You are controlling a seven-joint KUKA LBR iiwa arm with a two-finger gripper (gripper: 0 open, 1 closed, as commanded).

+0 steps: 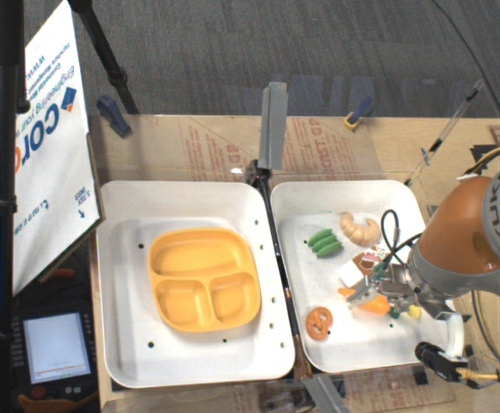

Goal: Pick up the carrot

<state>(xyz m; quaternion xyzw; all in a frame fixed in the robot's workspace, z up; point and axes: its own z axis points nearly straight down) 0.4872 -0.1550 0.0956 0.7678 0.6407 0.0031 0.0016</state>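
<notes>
The carrot (368,304) is a small orange piece lying low in the right bin (353,360), its tip pointing left. My gripper (385,289) reaches in from the right and sits directly over the carrot's right end, hiding part of it. From this angle I cannot see whether the carrot is being gripped or merely lies under the gripper. The arm's orange band (460,231) rises at the bin's right edge.
The right bin also holds a green pea pod (324,243), a croissant (359,227), a round orange cookie (318,322) and a small white and brown item (363,266) just above the carrot. A yellow divided plate (203,278) lies in the left bin (129,351).
</notes>
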